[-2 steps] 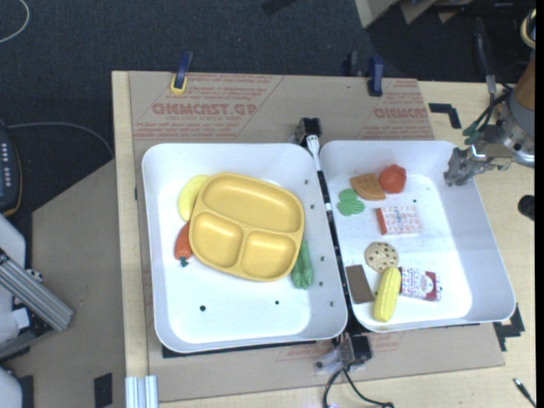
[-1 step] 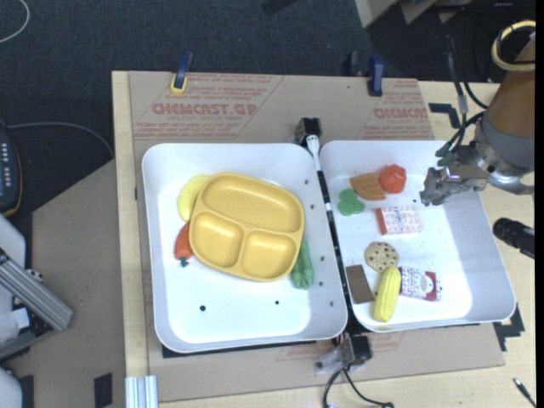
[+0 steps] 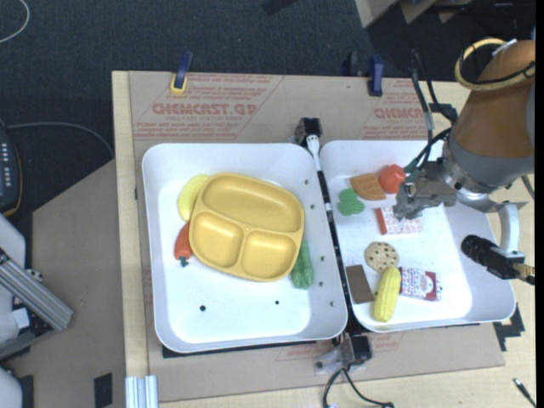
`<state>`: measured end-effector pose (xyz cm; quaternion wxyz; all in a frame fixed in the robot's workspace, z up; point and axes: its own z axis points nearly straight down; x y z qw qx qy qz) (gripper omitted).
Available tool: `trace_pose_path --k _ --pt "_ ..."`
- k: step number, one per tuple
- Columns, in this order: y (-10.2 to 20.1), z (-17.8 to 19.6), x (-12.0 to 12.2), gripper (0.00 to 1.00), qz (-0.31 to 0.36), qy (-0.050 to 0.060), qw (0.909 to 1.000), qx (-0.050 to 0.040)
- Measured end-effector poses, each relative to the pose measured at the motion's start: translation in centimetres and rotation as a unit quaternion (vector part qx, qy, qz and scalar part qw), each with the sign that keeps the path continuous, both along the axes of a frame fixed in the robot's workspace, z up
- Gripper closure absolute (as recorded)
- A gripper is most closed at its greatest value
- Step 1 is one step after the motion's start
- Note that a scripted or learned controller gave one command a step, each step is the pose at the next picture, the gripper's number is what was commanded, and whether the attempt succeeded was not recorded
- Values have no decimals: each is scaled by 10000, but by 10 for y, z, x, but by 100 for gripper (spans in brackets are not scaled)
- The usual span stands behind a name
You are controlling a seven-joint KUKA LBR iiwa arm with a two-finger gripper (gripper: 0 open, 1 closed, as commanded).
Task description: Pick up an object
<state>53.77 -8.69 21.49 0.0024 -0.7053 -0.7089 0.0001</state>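
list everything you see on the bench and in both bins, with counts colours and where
bins: 2, white, side by side on the bench
divided plate: 1, yellow, middle of left bin
banana: 1, yellow, under the plate's upper left edge
carrot: 1, orange-red, left of the plate
green vegetable: 1, green, at the plate's right edge
tomato: 1, red, top of right bin
bread slice: 1, tan, left of the tomato
small green toy: 1, green, below the bread slice
red-and-white packets: 2, right bin, one under the gripper, one lower right
cookie: 1, tan, centre of right bin
corn cob: 1, yellow, below the cookie
brown bar: 1, left of the corn cob
clamps: 2, yellow-and-blue and blue, bench's far edge
gripper: 1, grey, over the upper packet
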Motion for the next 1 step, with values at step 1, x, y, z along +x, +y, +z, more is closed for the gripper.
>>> trace_pose_path --k 1 --pt "6 19 -3 100 -13 -37 10000 -17"
